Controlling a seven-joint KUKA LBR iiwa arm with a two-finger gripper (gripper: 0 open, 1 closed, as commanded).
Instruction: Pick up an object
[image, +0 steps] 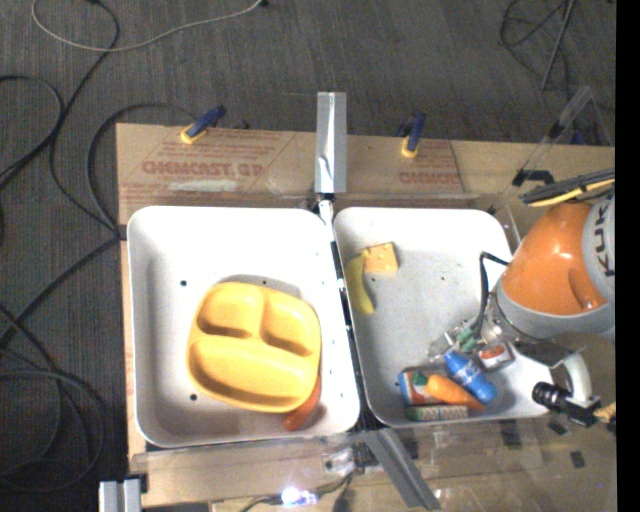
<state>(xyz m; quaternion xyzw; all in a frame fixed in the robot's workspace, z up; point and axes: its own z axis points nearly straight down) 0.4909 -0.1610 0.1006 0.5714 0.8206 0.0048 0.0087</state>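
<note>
two shallow white bins sit side by side on the tabletop (290, 160), which is covered with brown cardboard. the left bin (160, 250) holds a yellow divided tray (258, 345), lying flat and a little turned, and an orange-red object (305, 410) shows from under the tray's lower right edge. the right bin (430, 230) holds several small things. a yellow banana (359, 285) lies along its left wall, and a yellow sponge-like block (380, 259) touches the upper end of the banana. near the lower right corner of this bin there is a small pile: a blue bottle (467, 374) lies tilted on top of a flat packet with a carrot picture (432, 388).

the arm (560, 280) reaches in from the right, its orange band above the right side of this bin. the gripper (468, 345) is low over the pile, just above the blue bottle and seemingly touching it. i cannot tell if the fingers are spread or pressed together, because they are small and mixed with the objects under them. two clamps (203, 123) hold the cardboard at the far edge.
</note>
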